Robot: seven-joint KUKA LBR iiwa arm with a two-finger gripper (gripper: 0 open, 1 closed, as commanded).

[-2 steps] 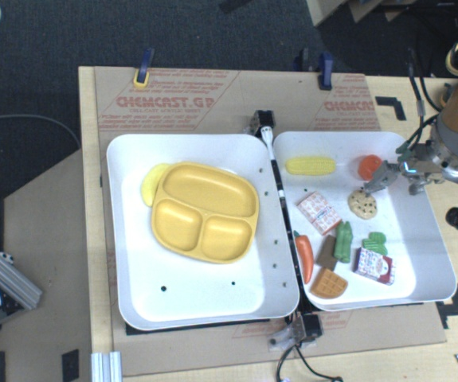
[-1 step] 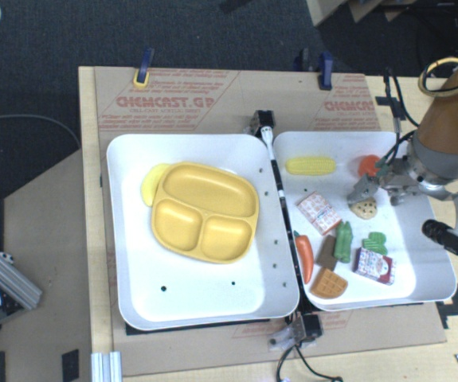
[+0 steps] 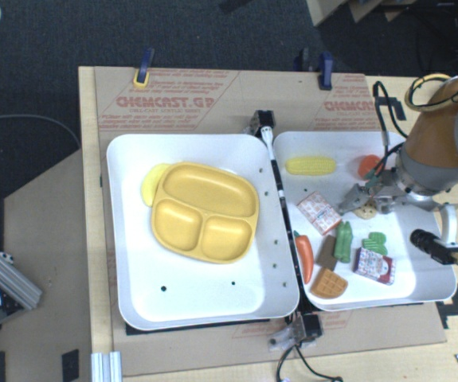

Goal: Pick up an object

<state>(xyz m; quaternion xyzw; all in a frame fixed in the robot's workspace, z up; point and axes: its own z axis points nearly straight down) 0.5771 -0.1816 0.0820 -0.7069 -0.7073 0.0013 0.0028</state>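
- The arm [image 3: 440, 146] reached in from the bench's right edge, and the gripper [image 3: 366, 201] hung low inside the right bin [image 3: 432, 285], near the bin's middle and a little toward its far side.
- Whether the jaws were open or closed could not be told; the wrist's bulk covered them, and nothing could be seen held between them.
- Judged from that, the step in hand was the descent onto a target, before any lift.
- The likeliest target was a small brownish piece [image 3: 364, 209] lying directly under the gripper. It was too hidden to tell its long axis or which way it pointed.
- Just beside it toward the left bin [image 3: 133, 277] lay a patterned packet [image 3: 319, 212], tilted, its long axis running diagonally from the far left toward the near right.
- A green bottle [image 3: 342, 243] stood close on the near side, long axis running roughly from far edge to near edge.
- Other things in the right bin: a corn cob [image 3: 311, 165] lying crosswise by the far edge, a red tomato [image 3: 369, 165], a carrot [image 3: 304, 255] along the left wall, a waffle [image 3: 329, 284] at the near edge.
- The yellow divided plate [image 3: 205, 211] sat in the left bin, well apart.
- The next move would call for closing squarely on one piece without nudging the crowded neighbours, then a straight lift.
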